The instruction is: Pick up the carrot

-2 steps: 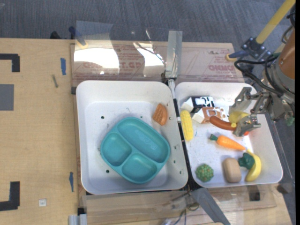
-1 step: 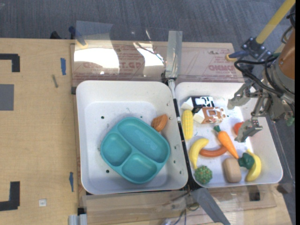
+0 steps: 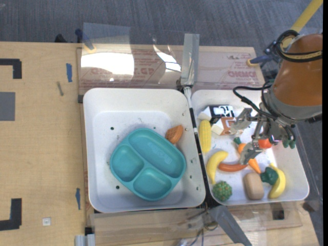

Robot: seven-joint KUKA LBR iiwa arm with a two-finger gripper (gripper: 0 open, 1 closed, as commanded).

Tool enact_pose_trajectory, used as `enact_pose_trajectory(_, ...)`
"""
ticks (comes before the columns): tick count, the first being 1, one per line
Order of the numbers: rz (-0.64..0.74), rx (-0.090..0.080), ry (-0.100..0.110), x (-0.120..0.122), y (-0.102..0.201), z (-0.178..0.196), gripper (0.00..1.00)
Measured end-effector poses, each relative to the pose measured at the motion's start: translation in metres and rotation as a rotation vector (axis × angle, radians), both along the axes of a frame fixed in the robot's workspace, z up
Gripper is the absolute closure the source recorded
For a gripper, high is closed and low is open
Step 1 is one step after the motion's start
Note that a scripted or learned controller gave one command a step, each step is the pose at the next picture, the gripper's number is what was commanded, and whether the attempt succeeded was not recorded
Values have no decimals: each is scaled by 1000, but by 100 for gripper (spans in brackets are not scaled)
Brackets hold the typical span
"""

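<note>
While crowded by toys, the end effector (image 3: 249,148) hangs near the carrot (image 3: 254,165); its grip state is unclear.

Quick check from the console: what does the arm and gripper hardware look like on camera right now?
The arm is a bulky rounded body, orange on top with a grey section below it. A black cable loops out from its side. The gripper under it is a small cluster of grey and silver metal parts with thin fingers, with dark fittings beside it. A yellow bar slants behind the arm.

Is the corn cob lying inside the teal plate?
No, the corn cob lies in the right bin, apart from the teal plate.
</note>
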State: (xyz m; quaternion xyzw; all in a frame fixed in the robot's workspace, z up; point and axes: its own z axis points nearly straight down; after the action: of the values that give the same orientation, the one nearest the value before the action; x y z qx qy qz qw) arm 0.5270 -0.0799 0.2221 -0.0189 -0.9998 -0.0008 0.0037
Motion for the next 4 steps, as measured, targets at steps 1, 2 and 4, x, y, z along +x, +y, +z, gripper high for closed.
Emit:
enact_pose_trajectory(1,84,1,0,8,-35,-111,0)
enact_pose_trajectory(2,46,-2,-14,9,-27,-134,0)
enact_pose_trajectory(4,17,1,-22,10,55,-33,100)
